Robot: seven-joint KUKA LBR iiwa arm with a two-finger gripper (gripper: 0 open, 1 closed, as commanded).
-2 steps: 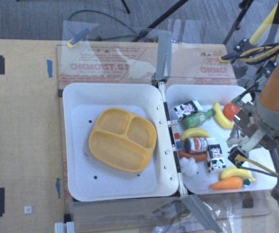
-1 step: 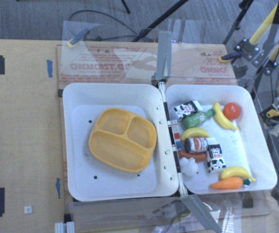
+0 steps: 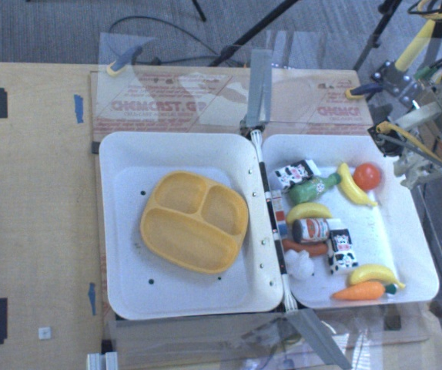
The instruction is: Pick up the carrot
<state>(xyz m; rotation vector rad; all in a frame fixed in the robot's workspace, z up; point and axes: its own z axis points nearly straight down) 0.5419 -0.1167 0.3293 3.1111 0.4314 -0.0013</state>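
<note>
Reaching for the carrot point(image 3: 359, 290) comes first, because my claw point(image 3: 413, 164) hangs at the right edge of the frame, above the upper right corner of the right bin point(image 3: 406, 237), well apart from it. Whether my claw is spread or pressed together I cannot tell; it is blurred among cables there.

The carrot lies at the lower right of the frame, near the bottom wall of this bin, long axis almost left to right. It is orange, tapered, with a small green end at the right. A yellow banana point(image 3: 375, 273) lies just above, perhaps touching it. I should come down straight over the carrot's middle and close across its thin width, so the banana and the bin wall do not block me.
</note>
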